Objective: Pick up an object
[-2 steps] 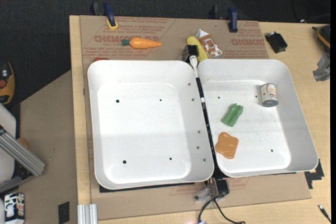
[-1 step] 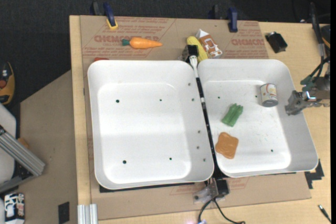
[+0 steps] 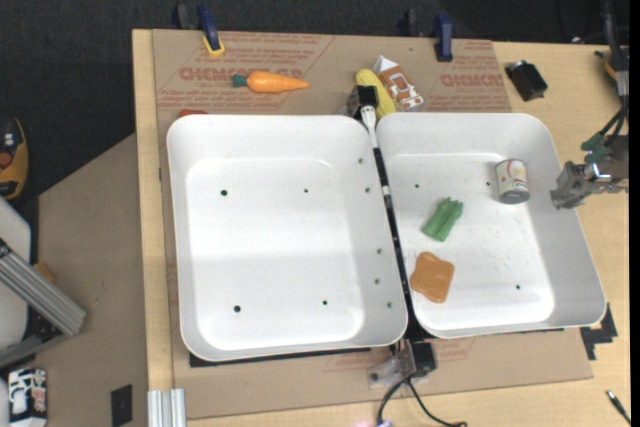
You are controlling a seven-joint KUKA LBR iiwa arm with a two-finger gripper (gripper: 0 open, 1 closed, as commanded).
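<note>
While the gripper [image 3: 577,185] sits at the far right of the view, just outside the right rim of the right bin [image 3: 560,310], nothing can be seen between its parts, and whether it is released or clenched cannot be told at this size. It lies level with a small tin can [image 3: 511,181], which rests on its side in the upper right part of that bin, near the gripper but apart from it.

Two more things lie in the same bin. A green vegetable-shaped toy [image 3: 442,219] sits near the middle, tilted, and an orange bread-like piece [image 3: 433,276] lies below it, close to the bin's left wall. The three are apart from one another.

The left bin [image 3: 200,315] stands beside the right one, their rims meeting along a dark seam. Both rest on a brown table [image 3: 150,215] with red printed lettering.

Behind the bins, on the bare table, lies a toy carrot [image 3: 270,83] with a green top, pointing right. Near the seam at the back sit a yellow banana-like toy [image 3: 371,86] and a small orange and white packet [image 3: 402,88], touching each other. Two blue clamps [image 3: 442,37] grip the table's far edge.
</note>
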